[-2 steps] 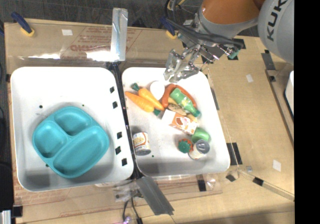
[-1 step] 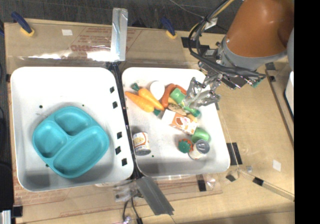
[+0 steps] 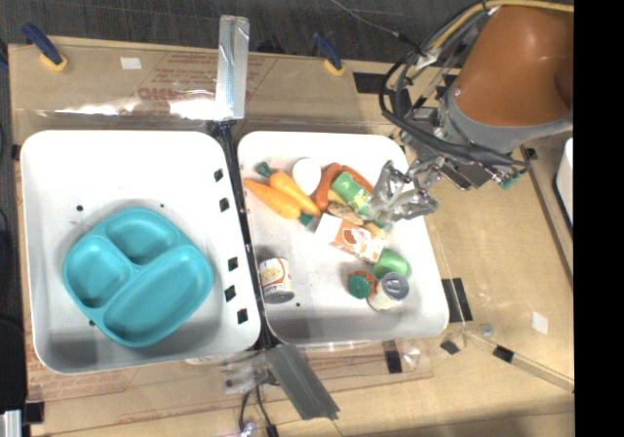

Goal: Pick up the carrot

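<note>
The carrot (image 3: 291,190), orange with a green top, lies in the upper left of the right bin (image 3: 322,328), beside a second long orange piece (image 3: 269,199). My gripper (image 3: 403,193) hangs over the bin's right side, well to the right of the carrot, close to a green bottle (image 3: 349,189). Its metal fingers (image 3: 388,183) stand apart and hold nothing.
Around the carrot lie a white egg (image 3: 306,172), an orange-red piece (image 3: 331,175), a printed packet (image 3: 357,239), a green can (image 3: 391,263), a teal cap (image 3: 361,282), a silver tin (image 3: 391,291) and a small can (image 3: 276,280). A teal divided plate (image 3: 136,275) sits in the left bin (image 3: 58,162).
</note>
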{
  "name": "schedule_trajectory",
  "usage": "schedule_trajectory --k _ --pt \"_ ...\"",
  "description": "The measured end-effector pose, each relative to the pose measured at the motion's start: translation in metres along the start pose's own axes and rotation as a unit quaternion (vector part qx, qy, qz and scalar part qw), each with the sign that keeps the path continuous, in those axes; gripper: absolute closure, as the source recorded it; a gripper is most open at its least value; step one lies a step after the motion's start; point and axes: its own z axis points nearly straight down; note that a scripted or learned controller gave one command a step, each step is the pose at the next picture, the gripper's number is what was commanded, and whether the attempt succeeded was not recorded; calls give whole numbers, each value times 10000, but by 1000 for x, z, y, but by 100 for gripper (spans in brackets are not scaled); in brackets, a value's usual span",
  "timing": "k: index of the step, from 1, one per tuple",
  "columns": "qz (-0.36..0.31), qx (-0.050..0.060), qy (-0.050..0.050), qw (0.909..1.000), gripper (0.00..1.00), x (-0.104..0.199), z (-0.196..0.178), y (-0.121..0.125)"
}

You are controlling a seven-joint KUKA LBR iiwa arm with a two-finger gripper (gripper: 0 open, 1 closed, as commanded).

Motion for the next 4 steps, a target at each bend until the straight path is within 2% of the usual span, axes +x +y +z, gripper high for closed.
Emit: schedule_trajectory --k 1,2,3,4 --pt "-510 18 -8 9987 100 54 -13 -21" --pt "-1794 -11 -2 9838 100 75 -3 3" --pt "-2694 -16 -2 9630 100 86 -11 14" --pt "-2692 -17 -1 9631 0 86 -11 14"
